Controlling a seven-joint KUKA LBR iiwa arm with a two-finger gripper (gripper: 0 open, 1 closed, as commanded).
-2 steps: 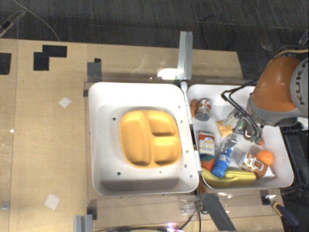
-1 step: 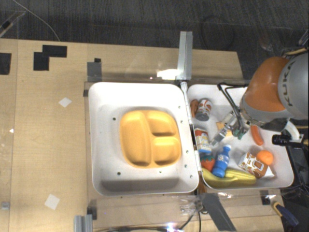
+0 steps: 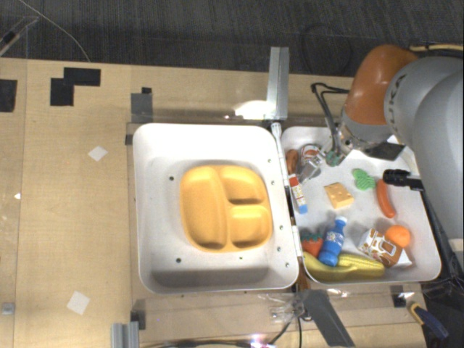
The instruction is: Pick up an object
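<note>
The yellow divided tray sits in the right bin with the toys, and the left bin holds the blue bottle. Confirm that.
Wrong on both placements, really one swap: the camera view shows the yellow divided tray alone in the left bin, while the blue bottle lies among the toys in the right bin.

Table (image 3: 65,216): pale wood grain, matt. Both bins (image 3: 156,194): smooth white plastic, slight sheen. Yellow tray (image 3: 221,205): glossy moulded plastic. My claw (image 3: 310,162): shiny bare metal.

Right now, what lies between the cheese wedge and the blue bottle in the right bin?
In the camera view, only bare white bin floor separates the cheese wedge from the blue bottle below it.
</note>
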